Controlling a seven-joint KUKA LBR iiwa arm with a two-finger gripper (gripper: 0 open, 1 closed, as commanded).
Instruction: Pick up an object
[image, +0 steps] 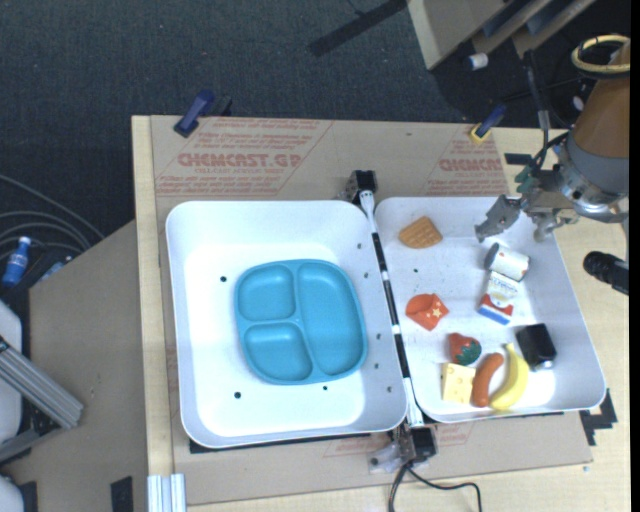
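Dark carpet surrounds a cardboard-topped bench (300, 160) that carries two shallow white bins side by side. From the overhead camera, the left bin (200, 240) holds a blue divided plate (298, 320), lying flat near its middle. The right bin (575, 300) holds the loose items: a tan bread-shaped piece (421, 233) near the far left corner, a red block (427, 311) below it, a small white carton (500, 297), a black block (535, 345), and, clustered at the near edge, a red-and-green piece (463, 349), a yellow cheese slice (458, 383), a sausage (487, 379) and a banana (513, 377). The gripper (515, 217) hangs over the far right part of this bin, its fingers spread apart with nothing between them. A white cylinder (508, 262) lies just below the fingertips toward the camera, its long axis running roughly left to right. It looks the nearest candidate; a short descent toward the viewer, with the fingers straddling its narrow width, seems the likely requirement.
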